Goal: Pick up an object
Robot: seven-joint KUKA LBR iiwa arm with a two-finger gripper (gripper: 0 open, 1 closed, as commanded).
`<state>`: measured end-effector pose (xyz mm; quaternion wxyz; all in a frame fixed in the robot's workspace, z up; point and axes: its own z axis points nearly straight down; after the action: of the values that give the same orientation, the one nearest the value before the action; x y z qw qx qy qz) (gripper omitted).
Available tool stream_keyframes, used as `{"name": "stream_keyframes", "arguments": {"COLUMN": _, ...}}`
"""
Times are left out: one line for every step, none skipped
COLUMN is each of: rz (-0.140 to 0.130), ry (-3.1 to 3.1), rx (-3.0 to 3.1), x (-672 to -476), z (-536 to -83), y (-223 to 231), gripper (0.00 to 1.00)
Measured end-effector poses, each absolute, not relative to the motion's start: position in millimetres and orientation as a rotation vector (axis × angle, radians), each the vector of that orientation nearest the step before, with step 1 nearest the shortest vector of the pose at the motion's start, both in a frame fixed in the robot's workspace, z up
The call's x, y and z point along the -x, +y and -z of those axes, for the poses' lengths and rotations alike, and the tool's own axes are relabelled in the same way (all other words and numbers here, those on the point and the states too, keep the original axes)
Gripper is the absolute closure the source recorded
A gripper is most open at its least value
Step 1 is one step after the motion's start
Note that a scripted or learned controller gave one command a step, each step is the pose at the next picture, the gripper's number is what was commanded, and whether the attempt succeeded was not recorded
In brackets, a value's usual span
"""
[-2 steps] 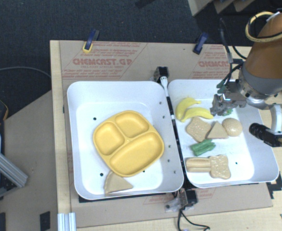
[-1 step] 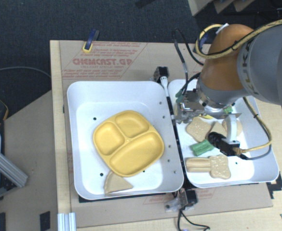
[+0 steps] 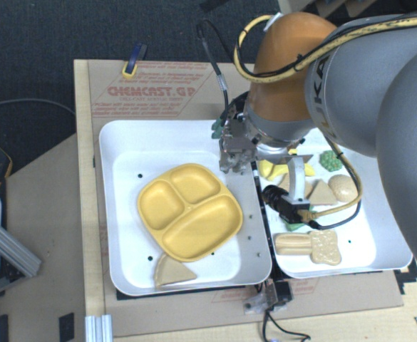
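Claw [image 3: 234, 159] low over the ridge between left bin [image 3: 115, 191] and right bin [image 3: 358, 258]; can't tell opening or hold; yellow plate [image 3: 189, 209] just beside.

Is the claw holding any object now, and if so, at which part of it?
It cannot be told: the claw is over the divide between the bins, above the yellow tray, with nothing visible in its grasp.

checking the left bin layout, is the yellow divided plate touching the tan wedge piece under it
Touching: the camera view shows the yellow divided plate overlapping the tan wedge, its lower rim covering the wedge's top with no gap.
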<state>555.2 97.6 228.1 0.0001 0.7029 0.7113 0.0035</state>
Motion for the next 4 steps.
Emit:
{"name": "stream_keyframes", "arguments": {"rz": -0.001, "ry": 2.217, "rx": -2.225, "x": -515.2, "z": -268.2, "y": 55.0, "gripper": 1.00}}
{"name": "stream_keyframes", "arguments": {"rz": -0.017, "ry": 2.224, "rx": -2.212, "x": -479.1, "z": -364.6, "y": 82.4, "gripper": 1.00}}
{"name": "stream_keyframes", "arguments": {"rz": 0.009, "ry": 2.219, "rx": -2.229, "x": -478.8, "z": -317.4, "y": 50.1, "gripper": 1.00}}
{"name": "stream_keyframes", "arguments": {"rz": 0.004, "ry": 2.231, "rx": -2.218, "x": -478.6, "z": -304.3, "y": 121.1, "gripper": 1.00}}
